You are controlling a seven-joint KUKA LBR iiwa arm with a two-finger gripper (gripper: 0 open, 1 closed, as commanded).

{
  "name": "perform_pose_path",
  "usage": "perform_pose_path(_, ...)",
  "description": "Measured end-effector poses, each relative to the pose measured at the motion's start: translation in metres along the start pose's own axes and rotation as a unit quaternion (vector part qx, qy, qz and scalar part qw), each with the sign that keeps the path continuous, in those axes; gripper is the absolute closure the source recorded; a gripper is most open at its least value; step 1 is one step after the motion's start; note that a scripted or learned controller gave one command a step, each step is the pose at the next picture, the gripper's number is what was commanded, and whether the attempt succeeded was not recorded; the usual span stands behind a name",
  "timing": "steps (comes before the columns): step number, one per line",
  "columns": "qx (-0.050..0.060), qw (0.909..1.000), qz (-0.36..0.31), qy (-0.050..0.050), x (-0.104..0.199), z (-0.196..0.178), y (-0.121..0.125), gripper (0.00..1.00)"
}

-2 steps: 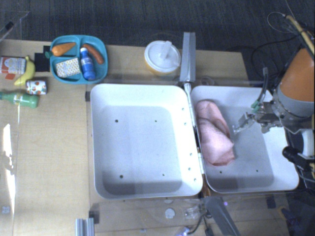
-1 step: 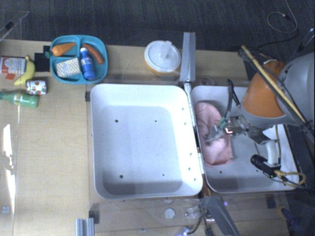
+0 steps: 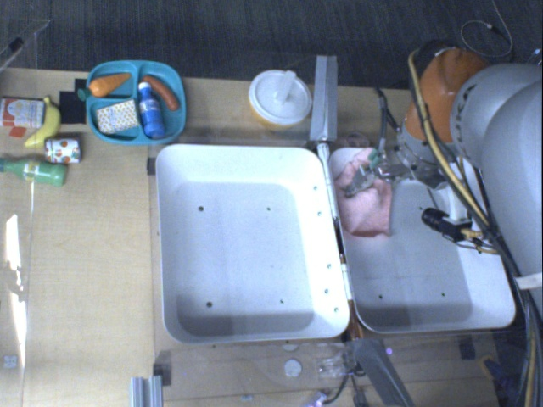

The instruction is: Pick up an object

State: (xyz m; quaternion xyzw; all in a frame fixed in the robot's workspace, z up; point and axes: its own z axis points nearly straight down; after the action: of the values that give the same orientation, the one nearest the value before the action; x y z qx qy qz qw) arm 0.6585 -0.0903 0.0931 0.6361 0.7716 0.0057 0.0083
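The arm (image 3: 488, 134) reaches in from the right and hangs low over the right bin (image 3: 433, 303). Its pincer (image 3: 361, 179) sits at the bin's far left corner, right on top of a pink cloth (image 3: 369, 210) that lies crumpled against the left wall of that bin. The metal tips seem to press into the upper part of the cloth, but the view there is small and cluttered with cables, so I cannot tell whether the pincer is open or closed, nor whether any cloth is caught in it.

The cloth is the only loose thing in the right bin, so it is plainly the thing to be picked up. It rests flat on the bin floor, not lifted. The left bin (image 3: 246, 312) lies just beside, the two sharing a narrow divide.

By my reading, the step in hand is the grasp itself: the arm is down at the cloth and the lift is not yet done. The next move calls for a firm pinch on a fold of the fabric, then a straight rise clear of the bin wall. Soft cloth can slip out or come up only by a corner, and the wall close by leaves little room to shift sideways.

Off the bins, on the worktop (image 3: 76, 270), stand a blue divided tray (image 3: 174, 100) of toy food, a white lidded cup (image 3: 280, 97), a banana (image 3: 44, 124), a small can (image 3: 62, 150) and a green bottle (image 3: 34, 171), all well apart from the arm.
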Motion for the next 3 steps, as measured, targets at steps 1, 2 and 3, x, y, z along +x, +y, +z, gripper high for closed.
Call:
perform_pose_path(1, 0.000, 1.0000, 0.000, 0.000, 0.000, 0.000, 0.000, 0.00)
perform_pose_path(2, 0.007, 0.9976, 0.069, 0.001, 0.035, -0.094, 0.021, 0.00)
perform_pose_path(3, 0.006, 0.9948, 0.101, 0.001, 0.009, -0.003, -0.012, 0.00)
